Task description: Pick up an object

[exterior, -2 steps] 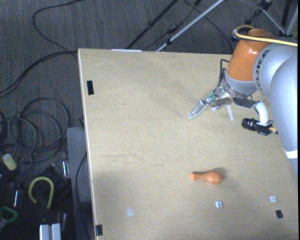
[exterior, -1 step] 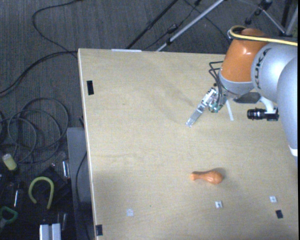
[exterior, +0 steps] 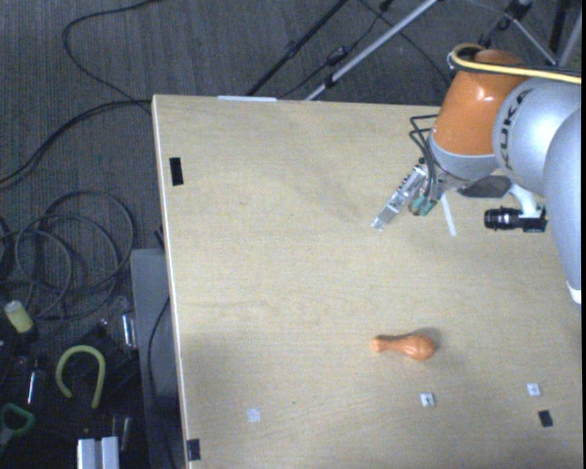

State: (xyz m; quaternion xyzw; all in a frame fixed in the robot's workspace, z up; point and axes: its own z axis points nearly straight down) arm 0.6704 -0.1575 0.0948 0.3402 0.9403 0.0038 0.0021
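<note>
Overhead slanted view of a pale wooden tabletop [exterior: 273,262]. The grey arm [exterior: 552,154], with its orange band [exterior: 474,106] above the wrist, enters from the right edge and reaches over the upper right part of the surface. Its claw [exterior: 393,211] points down and to the left, hanging above bare wood; nothing lies between its tips, and whether it is open or closed cannot be told at this size. The one loose object, an orange pear-shaped item [exterior: 406,345] with a narrow neck pointing left, lies on its side on the lower right part of the tabletop, well apart from the claw and below it in the view. Small black and white markers [exterior: 427,399] dot the surface near the lower edge. Dark cables [exterior: 59,242] coil on the floor at left.
</note>
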